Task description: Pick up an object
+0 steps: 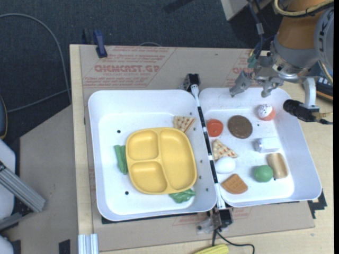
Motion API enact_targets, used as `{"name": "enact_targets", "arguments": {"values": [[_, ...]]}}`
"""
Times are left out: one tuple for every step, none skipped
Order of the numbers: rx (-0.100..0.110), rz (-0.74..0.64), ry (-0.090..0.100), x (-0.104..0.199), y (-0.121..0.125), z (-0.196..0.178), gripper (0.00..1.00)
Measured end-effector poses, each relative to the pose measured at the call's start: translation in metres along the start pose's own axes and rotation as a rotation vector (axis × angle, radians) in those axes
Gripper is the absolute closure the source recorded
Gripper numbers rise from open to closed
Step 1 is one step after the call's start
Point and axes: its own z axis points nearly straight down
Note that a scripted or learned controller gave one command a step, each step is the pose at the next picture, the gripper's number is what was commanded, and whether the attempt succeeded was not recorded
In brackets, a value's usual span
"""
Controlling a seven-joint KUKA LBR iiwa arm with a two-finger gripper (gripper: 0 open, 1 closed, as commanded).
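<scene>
My gripper (250, 89) hangs over the far rim of the right bin (302, 142), open, with nothing between its two spread fingers (235, 89). Below it in that bin lie a red tomato slice (214, 127), a brown round patty (240, 126) and a small white-and-red ball (265, 111). Nearer the front are a pale block (265, 144), a waffle wedge (223, 150), a white egg (225, 165), a green ball (262, 173), a bread roll (277, 165) and an orange cracker (234, 184).
The left bin (100, 120) holds a yellow divided plate (160, 159), another waffle wedge (184, 123), a green leaf (121, 158) at the plate's left and a green piece (183, 196) at its front. A ridge separates the bins.
</scene>
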Motion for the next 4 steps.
{"name": "enact_targets", "arguments": {"values": [[0.001, 0.002, -0.001, -0.029, -0.059, 0.099, 0.00], [0.002, 0.001, 0.001, -0.033, -0.055, 0.143, 0.00], [-0.003, 0.000, -0.002, -0.035, -0.013, 0.142, 0.00], [0.000, -0.001, 0.000, -0.003, -0.015, 0.142, 0.00]]}}
